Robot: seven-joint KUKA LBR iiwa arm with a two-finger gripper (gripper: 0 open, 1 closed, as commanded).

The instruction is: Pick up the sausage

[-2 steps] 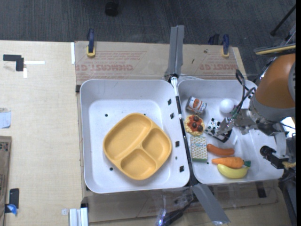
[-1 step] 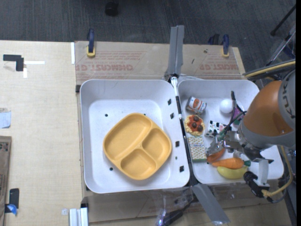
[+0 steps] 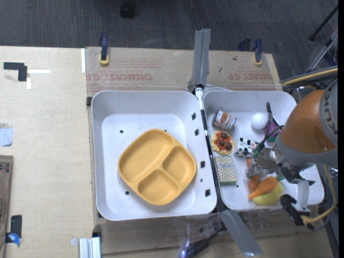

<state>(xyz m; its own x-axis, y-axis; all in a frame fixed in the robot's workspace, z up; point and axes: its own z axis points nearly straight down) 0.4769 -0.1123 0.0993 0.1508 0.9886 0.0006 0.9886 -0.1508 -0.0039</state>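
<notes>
My gripper hangs low over the right bin, near its front right part. Just below it lies an orange-red elongated item, possibly the sausage, resting against a yellow piece. A small red bit shows at the gripper's left edge. The wrist and the orange band hide whatever lies directly beneath the gripper.
The right bin also holds a small can, a white ball, a pizza toy, a flat pale-green pack and a black-and-white toy. A yellow divided plate lies in the left bin.
</notes>
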